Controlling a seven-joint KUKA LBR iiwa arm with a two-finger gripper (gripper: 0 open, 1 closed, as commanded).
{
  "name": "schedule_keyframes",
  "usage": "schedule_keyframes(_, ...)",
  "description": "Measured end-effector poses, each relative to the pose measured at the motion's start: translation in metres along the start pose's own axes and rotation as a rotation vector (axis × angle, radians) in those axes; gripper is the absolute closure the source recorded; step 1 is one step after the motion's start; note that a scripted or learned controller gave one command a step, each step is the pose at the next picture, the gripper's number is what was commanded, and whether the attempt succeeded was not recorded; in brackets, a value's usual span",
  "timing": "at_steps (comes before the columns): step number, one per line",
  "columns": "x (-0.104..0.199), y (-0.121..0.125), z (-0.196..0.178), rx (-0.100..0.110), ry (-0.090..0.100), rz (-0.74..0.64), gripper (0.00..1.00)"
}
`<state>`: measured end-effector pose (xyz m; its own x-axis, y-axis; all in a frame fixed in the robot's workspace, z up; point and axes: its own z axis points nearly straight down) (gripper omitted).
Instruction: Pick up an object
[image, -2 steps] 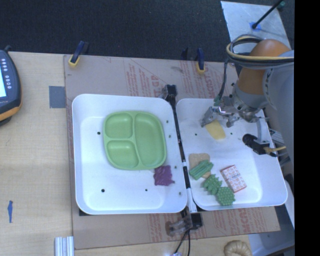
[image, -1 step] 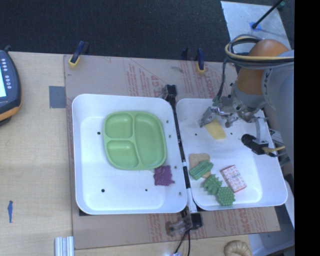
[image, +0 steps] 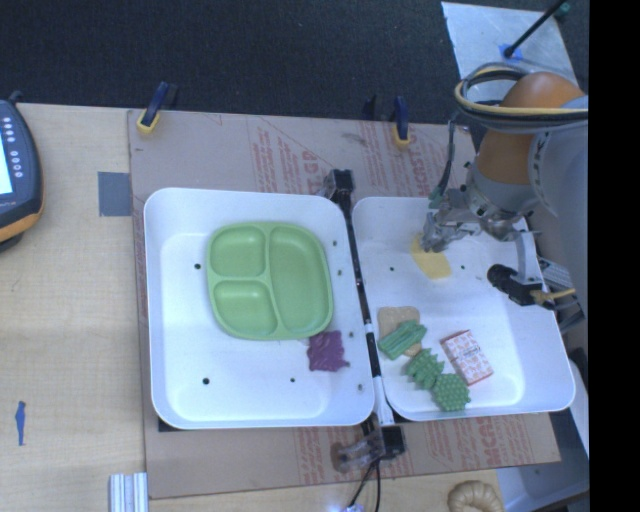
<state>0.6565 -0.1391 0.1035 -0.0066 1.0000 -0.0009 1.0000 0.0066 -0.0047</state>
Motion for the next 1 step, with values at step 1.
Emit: schedule_keyframes(1, 0.0001, -0.0002, 0.0005, 0.001, 0.000, -0.001, 0.00)
